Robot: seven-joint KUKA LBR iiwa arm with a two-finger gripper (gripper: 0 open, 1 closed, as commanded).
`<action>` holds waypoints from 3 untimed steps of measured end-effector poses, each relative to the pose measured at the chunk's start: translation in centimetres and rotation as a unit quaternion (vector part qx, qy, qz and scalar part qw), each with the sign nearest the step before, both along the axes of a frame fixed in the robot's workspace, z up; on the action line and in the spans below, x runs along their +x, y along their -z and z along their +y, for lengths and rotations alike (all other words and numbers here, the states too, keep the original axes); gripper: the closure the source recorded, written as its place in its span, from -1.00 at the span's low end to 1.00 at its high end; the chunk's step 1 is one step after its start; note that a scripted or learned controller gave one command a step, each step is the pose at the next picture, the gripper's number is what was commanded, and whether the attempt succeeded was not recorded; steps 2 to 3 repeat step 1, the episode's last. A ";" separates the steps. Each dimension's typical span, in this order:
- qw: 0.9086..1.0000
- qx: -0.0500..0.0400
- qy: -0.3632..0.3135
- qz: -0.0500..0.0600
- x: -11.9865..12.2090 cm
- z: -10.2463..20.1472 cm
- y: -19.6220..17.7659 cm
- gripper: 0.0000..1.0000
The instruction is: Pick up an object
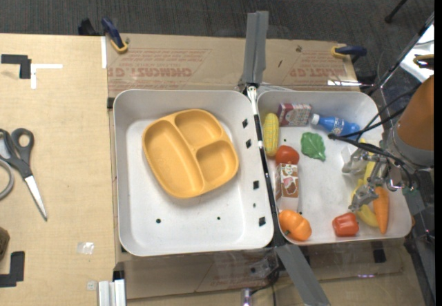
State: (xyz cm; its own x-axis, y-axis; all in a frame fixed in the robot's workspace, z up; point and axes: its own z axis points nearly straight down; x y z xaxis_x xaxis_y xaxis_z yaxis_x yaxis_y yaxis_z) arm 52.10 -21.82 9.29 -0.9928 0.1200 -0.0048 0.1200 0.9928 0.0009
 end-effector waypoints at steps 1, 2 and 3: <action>1.000 -0.001 -0.001 -0.003 0.2 0.1 -1.0 1.00; 1.000 -0.001 -0.001 -0.003 0.2 0.1 -1.0 1.00; 1.000 -0.001 -0.001 -0.003 0.2 0.1 -1.0 1.00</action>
